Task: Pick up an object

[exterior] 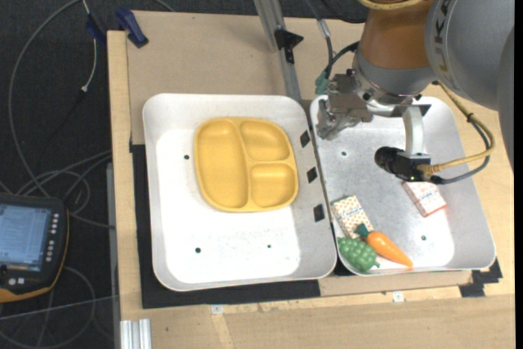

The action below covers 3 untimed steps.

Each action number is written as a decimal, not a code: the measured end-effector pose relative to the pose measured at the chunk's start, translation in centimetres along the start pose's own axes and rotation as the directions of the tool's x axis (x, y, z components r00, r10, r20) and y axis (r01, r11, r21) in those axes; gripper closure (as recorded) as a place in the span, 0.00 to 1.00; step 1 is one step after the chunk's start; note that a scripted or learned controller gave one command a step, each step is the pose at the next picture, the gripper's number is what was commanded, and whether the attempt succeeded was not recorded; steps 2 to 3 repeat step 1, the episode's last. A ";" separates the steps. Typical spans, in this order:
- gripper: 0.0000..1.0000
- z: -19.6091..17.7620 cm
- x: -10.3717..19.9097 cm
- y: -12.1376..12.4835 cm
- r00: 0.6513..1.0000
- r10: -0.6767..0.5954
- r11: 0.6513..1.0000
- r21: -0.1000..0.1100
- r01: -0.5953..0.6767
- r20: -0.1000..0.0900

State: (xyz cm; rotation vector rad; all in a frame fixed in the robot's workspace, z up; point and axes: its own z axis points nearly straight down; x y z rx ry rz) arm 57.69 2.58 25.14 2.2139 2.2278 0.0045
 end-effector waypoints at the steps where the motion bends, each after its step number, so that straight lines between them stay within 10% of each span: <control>1: 1.00 1.4 5.8 0.3 1.000 -0.001 1.000 0.005 0.001 -0.001; 3: 1.00 1.4 5.8 0.3 1.000 -0.001 1.000 0.005 0.001 -0.001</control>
